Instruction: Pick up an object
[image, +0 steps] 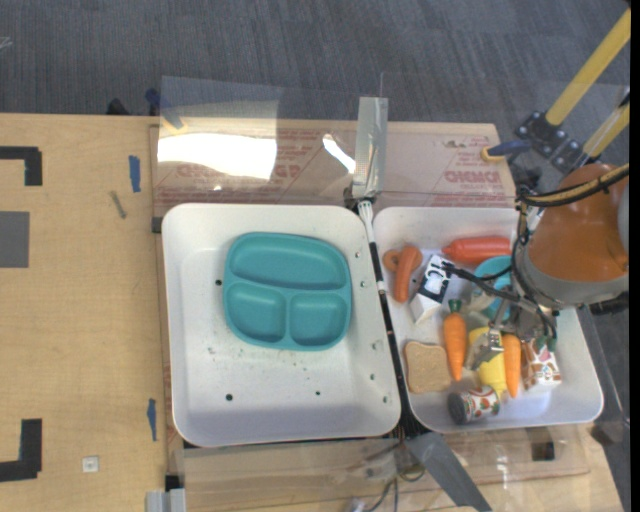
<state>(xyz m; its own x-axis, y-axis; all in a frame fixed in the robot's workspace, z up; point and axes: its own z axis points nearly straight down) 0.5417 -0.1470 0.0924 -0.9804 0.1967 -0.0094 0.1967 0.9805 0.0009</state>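
Pale wooden desk (80, 330) carries two shallow white plastic bins side by side, with grey carpet beyond its far edge. Taking the right bin (585, 400) as the landmark, a small printed can (473, 405) lies at its near rim. Just beyond that can sits a tan slice of toy bread (426, 366). Right of the bread, an orange toy carrot (455, 343) stands lengthwise, and a second orange carrot (513, 364) lies further right, with a yellow toy piece (491, 375) between them. At the near right, a small red and white printed carton (545, 368) rests against the second carrot.

Above this cluster the pincer (492, 342) hangs low over the toys, dark and cluttered with cables; how far apart it stands cannot be told, and nothing is plainly seen held in it. Behind it rises the arm's orange band (575, 235).

Toward the far side of the right bin lie a black and white card (435, 277), an orange curved toy (404, 270) and a red-orange sausage shape (478, 247).

Left of the right bin, the left bin (200, 390) holds a teal three-compartment plate (287, 290).
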